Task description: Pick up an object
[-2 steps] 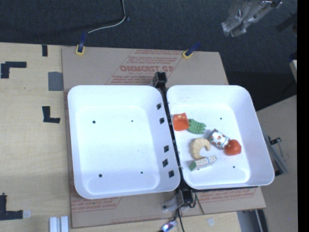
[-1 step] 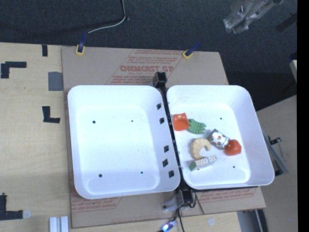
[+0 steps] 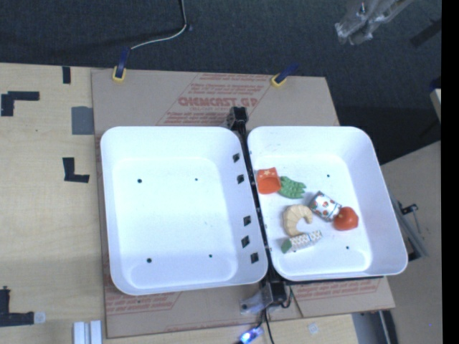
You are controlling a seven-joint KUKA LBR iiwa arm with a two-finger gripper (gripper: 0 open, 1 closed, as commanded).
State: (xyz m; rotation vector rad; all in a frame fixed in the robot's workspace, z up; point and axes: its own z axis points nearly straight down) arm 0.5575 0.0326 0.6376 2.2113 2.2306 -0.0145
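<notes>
The right bin [image 3: 358,156] holds several small items: an orange-red block [image 3: 268,180], a green leafy piece [image 3: 292,188], a tan croissant-shaped piece [image 3: 295,219], a small silver can with red marks [image 3: 325,206], a red round piece [image 3: 346,219] and a small grey patterned bar with a green end [image 3: 302,241]. My gripper [image 3: 356,24] hangs high at the upper right, above the dark floor and well away from the bins. It looks blurred and pale.
The left bin [image 3: 129,149] lies beside the right one, joined by a black hinge strip [image 3: 247,192]. Both rest on a cardboard sheet [image 3: 215,99] on the wooden bench. A white cable [image 3: 165,34] runs across the dark floor behind.
</notes>
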